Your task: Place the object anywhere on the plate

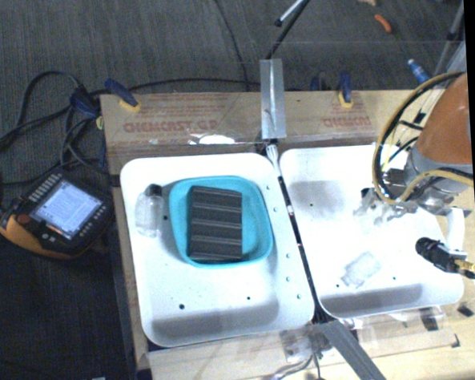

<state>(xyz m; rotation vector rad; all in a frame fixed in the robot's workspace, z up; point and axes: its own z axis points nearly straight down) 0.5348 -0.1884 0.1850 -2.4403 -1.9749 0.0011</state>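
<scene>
Surface (232, 370): a pale wooden bench fills the lower frame, carrying two shallow white bins side by side, with metal brackets at its lower centre edge.

Left bin (221, 311): white, in the centre-left of the frame; it holds the plate and a small bottle.

Right bin (333, 179): white, centre-right, touching the left bin along a shared edge.

Clear object (360, 268): a small transparent plastic piece lies on the floor of the right bin, toward its lower middle, well apart from the plate.

Plate (260, 224): a turquoise rounded-square dish in the upper half of the left bin.

Dark block (215, 223): a black ribbed rectangular item lies flat on the plate, covering most of its middle.

Bottle (148, 208): a small clear bottle with a dark cap sits just beside the plate's left edge, inside the left bin.

Hand (379, 209): low over the right bin's upper right area, wrapped in cables; whether it is released or clenched cannot be told.

Arm (450, 124): grey with an orange band, entering from the right edge.

Pendant (58, 216): an orange-trimmed control handset with a lit screen lies on the dark floor at left.
</scene>
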